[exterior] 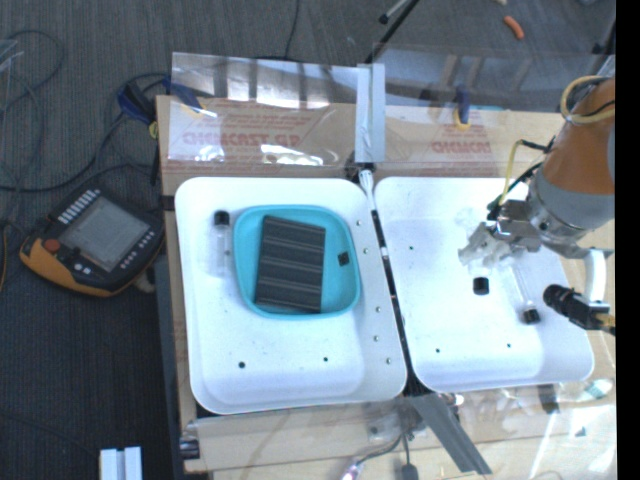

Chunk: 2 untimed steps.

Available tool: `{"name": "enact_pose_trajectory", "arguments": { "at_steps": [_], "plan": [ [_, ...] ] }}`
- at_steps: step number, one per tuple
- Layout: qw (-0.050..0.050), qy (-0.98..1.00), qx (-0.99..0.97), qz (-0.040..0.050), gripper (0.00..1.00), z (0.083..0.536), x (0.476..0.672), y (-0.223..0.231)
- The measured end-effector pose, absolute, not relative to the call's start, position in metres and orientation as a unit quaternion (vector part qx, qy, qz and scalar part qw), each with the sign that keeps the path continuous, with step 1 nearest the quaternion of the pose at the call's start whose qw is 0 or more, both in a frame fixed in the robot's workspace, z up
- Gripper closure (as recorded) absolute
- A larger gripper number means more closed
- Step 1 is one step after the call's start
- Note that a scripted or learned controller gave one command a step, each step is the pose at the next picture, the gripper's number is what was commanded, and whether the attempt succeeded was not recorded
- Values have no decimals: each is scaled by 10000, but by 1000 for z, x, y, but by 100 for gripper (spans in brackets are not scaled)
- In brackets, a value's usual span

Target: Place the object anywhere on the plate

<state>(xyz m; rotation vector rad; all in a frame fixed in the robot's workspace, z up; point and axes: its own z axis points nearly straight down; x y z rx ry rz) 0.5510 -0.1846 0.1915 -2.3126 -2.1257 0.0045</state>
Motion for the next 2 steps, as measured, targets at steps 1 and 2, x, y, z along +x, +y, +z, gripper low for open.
{"name": "enact_pose_trajectory", "arguments": {
  "at_steps": [1, 2],
  "plan": [
    [1, -6767, -7362, 14, 0, 192, 551, -185],
    [-14, -7479, -6638, 19, 0, 263, 604, -213]
  ]
}}
